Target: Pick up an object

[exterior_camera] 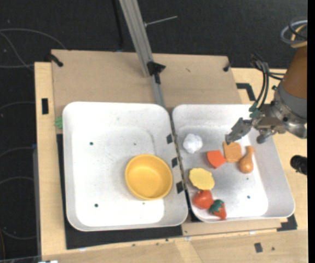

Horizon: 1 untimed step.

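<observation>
down at the front edge of the right bin (278, 201) sits a small strawberry-looking toy (218, 208), touching a red tomato-like piece (202, 199), with a flat yellow piece (201, 178) just behind them. further in lie an orange-red wedge (216, 158), a tan-orange block (233, 152) and a little orange gourd shape (247, 161), the three close together, and a white crumpled lump (192, 143) near the divider. the left bin (86, 163) holds a yellow bowl (148, 176).

the gripper (247, 129) hangs over the right bin, just above and behind the tan-orange block. its fingers look spread apart with nothing between them, so released, i'd say.

my guess is the block is the target. it looks like light play food, probably hard plastic or foam, a bit slick. i'd pinch it across its short sides, coming straight down. the wedge and gourd crowd either flank, so a finger could land on a neighbour and nudge the block away.
</observation>
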Tool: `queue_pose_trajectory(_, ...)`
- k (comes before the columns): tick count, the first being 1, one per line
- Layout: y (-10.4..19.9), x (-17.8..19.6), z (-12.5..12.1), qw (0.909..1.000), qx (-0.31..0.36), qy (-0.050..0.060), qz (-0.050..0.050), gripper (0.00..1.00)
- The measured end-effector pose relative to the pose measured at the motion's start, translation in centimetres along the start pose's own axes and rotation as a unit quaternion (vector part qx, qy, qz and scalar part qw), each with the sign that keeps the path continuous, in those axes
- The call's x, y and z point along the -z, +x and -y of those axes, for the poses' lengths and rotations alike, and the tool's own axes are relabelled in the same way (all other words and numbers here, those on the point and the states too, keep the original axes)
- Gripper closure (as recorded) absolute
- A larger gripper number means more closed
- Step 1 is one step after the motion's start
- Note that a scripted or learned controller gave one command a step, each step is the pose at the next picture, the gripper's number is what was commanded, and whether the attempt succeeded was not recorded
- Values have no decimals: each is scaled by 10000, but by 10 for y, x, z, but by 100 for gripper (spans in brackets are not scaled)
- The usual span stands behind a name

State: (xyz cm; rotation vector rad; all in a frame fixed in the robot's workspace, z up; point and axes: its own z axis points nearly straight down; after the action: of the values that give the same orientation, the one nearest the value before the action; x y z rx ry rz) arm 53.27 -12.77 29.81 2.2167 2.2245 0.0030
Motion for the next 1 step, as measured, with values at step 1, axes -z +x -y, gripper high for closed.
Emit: queue_pose_trajectory(1,0,0,0,10000,-8,-3,1,0)
